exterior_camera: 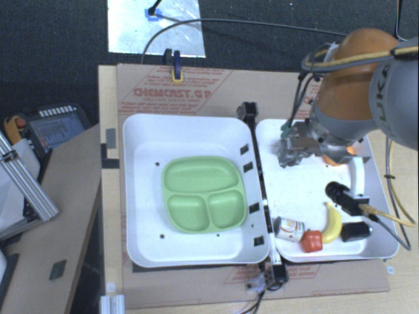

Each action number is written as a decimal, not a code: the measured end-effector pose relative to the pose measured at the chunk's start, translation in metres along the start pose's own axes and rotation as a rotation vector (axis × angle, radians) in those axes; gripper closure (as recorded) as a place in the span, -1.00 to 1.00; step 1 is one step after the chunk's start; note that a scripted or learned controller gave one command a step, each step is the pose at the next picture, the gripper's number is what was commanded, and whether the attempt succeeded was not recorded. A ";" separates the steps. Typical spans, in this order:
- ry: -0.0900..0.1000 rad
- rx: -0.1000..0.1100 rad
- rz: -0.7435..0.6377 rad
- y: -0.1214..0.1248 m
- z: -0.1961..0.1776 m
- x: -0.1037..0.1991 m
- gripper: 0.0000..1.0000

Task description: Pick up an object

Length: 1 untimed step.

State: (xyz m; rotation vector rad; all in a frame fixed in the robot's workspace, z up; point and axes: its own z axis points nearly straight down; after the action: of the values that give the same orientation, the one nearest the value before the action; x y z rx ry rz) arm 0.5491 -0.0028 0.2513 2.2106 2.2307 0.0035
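One high camera looks slantwise down over both bins (pixel 141 175).

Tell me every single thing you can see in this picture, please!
Left bin: one, white, on the cardboard.
Right bin: one, white, touching the left bin's side.
Divided plate: one, green, middle of the left bin.
Banana: one, yellow, near edge of the right bin.
Small can: one, white with a red label, lying at the right bin's near edge.
Red toy food: one, red, between the small can and the banana.
Black block: one, black, beside the banana.
Cardboard: one sheet, brown, under both bins.
Clamp: one, blue and yellow, on the cardboard's far edge.
Arm: one, grey and orange, over the right bin.
Claw: one, grey, over the right bin's far part.
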 end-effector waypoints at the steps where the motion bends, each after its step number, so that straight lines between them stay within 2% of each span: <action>1: 0.001 -0.001 -0.001 0.017 -0.003 0.052 1.00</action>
State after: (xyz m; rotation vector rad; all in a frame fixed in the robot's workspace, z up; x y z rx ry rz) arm 0.5659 0.0491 0.2542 2.2102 2.2316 0.0057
